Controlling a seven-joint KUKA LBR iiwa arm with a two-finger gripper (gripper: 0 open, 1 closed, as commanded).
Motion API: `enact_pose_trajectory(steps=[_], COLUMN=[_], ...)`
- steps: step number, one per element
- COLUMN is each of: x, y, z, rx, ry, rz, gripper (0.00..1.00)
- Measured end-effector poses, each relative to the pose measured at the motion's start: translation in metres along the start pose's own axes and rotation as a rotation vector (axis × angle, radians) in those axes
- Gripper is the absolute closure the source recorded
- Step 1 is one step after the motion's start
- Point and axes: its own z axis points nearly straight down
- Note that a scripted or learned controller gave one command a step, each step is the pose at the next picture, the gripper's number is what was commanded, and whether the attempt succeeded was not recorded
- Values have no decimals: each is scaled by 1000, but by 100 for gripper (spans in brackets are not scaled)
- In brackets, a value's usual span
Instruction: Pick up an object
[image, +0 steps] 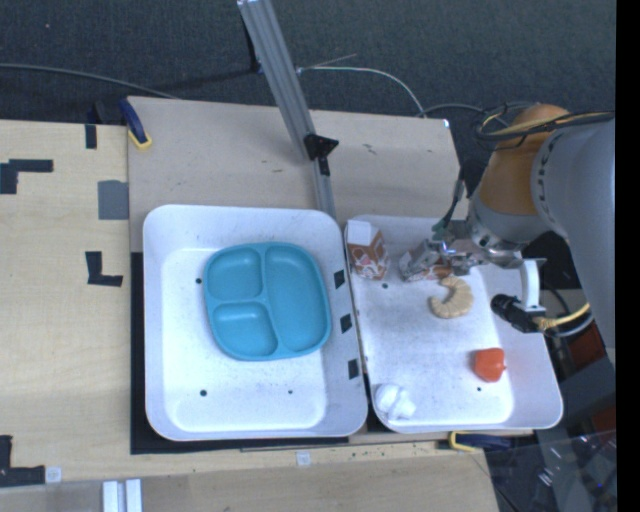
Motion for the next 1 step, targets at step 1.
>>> enact_pose_trajectory(steps=[1], x=[0], y=[4], z=[0], rx=[-9], ry=[1], rz=[-2], gripper=[0])
